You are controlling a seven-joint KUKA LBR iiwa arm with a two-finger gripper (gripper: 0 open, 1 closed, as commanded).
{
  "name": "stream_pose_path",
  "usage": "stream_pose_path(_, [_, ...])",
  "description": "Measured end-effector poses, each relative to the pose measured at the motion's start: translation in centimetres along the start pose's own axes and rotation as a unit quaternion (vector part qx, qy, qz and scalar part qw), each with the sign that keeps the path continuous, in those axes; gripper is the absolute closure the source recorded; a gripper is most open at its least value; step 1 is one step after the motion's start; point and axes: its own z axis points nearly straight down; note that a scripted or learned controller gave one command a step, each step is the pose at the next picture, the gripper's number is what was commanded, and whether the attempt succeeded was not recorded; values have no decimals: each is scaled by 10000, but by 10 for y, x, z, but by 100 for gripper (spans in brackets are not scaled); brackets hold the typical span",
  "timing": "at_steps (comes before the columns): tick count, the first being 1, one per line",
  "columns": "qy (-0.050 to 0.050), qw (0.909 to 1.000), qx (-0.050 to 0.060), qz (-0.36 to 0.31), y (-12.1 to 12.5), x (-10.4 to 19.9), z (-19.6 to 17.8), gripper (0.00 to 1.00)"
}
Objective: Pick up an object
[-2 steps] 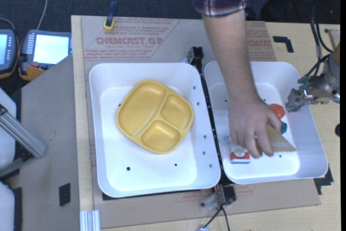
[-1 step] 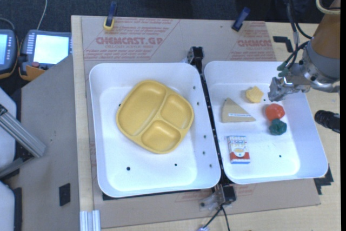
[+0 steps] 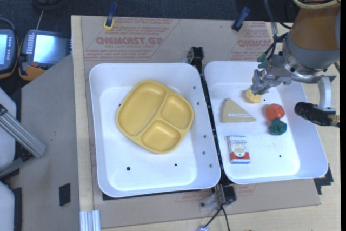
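The worktop (image 3: 162,35) carries two shallow white bins side by side. The left bin (image 3: 108,170) holds a yellow tray (image 3: 155,116) with three compartments, lying turned at an angle near the middle of the bin.

The right bin (image 3: 308,162) holds the small things. A tan wedge (image 3: 235,112) lies near the bin's left side, its point toward the far edge. Just below it, toward the near edge, lies a small carton (image 3: 238,149), white and blue on top with a red lower part. To the right of the wedge sits a red ball (image 3: 274,111), and a dark green lump (image 3: 278,127) lies just beside it on the near side, the two close or touching; I cannot tell which. A small yellow piece (image 3: 253,97) lies in the far part of the bin, above and to the right of the wedge.

The arm (image 3: 316,13) reaches in from the right, its orange band above the grey wrist. The gripper (image 3: 260,85) hangs right over the yellow piece, its fingers pointing down at it and partly covering it. Whether the fingers are open, closed or clasping the yellow piece cannot be told from this angle.

A yellow clamp (image 3: 110,21) and a blue clamp (image 3: 240,20) sit at the far edge of the worktop.
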Motion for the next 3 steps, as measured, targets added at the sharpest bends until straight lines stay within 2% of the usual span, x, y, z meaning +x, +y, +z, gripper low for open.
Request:
stream_pose_path(1, [2,10000,13,4,13,47,13,100])
stream_pose_path(3, [4,10000,-3,4,58,143,2,100])
